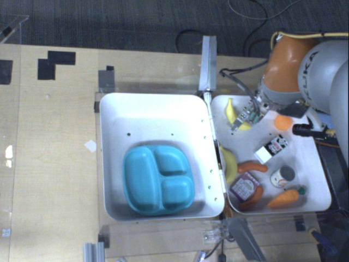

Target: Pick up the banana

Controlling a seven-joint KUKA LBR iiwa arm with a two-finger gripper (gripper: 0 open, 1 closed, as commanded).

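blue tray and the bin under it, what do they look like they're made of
Blue tray: likely moulded plastic, one even turquoise colour, rounded compartments, a soft sheen. Left bin: white and smooth with rounded corners, probably plastic, though painted metal can't be ruled out from this view.

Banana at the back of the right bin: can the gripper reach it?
Probably yes: the gripper hangs right at the banana, nothing lies on it, though the bin wall is close beside it.

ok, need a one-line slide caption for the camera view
KUKA arm's gripper at the banana in the right bin; blue tray in the left bin.
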